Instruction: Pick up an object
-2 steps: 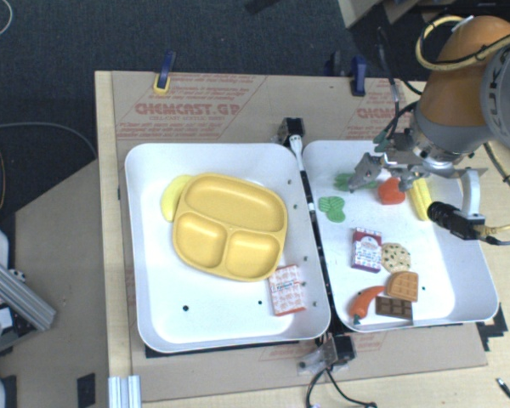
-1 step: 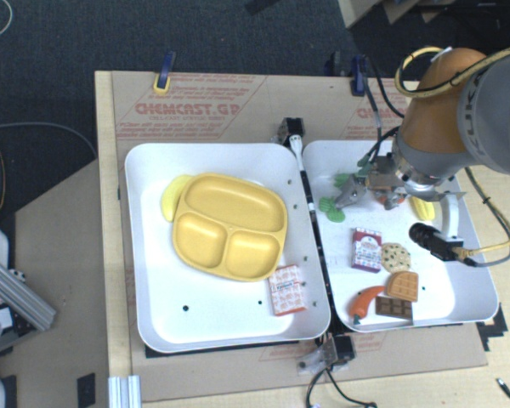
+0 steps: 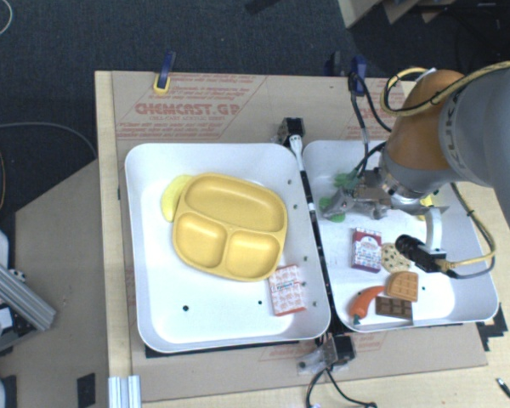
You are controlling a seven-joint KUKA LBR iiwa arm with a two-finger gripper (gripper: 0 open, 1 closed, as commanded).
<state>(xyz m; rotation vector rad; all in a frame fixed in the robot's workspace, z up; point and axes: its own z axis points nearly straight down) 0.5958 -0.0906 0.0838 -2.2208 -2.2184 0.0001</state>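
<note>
Two white bins on a brown bench, dark carpet all around.

The hand point(image 3: 357, 195) hangs low in the right bin point(image 3: 476, 300), by a green toy point(image 3: 333, 201); open or clenched, I cannot tell. A yellow plate point(image 3: 229, 225) takes up much of the left bin point(image 3: 149, 253).

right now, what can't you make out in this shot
- Gripper: fingers blurred and part hidden under the wrist, camera view; open or shut unclear.
- Green object by the gripper: too small and blurred to identify.
- Yellow item: mostly hidden beneath the yellow divided tray.
- Small packet: print too small to read.
</note>
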